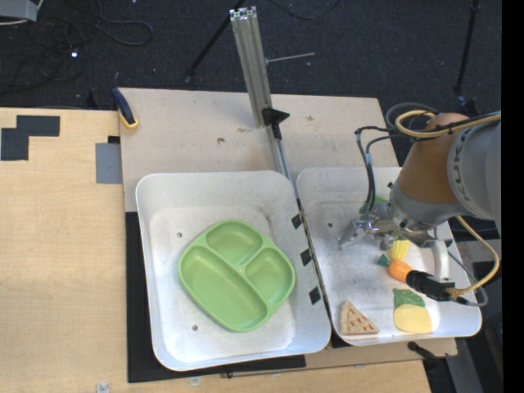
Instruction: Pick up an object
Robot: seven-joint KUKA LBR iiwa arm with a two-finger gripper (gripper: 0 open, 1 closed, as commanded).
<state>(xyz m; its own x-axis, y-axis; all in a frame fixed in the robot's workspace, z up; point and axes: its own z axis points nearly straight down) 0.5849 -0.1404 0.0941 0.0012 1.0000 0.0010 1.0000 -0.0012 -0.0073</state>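
The pincer [358,230] hangs low over a bare part of the shallow white right bin [340,187]. Whether it stands wide or narrow I cannot tell, and no object is seen in its grip, so the pick looks not yet done.

Nearest, at 4 o'clock, lies a small orange and yellow toy [399,259], a likely target. At 6 o'clock lies a tan triangular pizza-slice toy [357,319], and at 5 o'clock a yellow lump with a green top [412,313], both by the bin's near rim. The toys lie apart, so little blocks a grasp, though the rim crowds the two lower ones.

At 8 o'clock the shallow white left bin [164,207] holds a lime-green three-compartment plastic plate [237,275]. At 11 o'clock a square aluminium post [252,64] rises from the pale surface [188,129].
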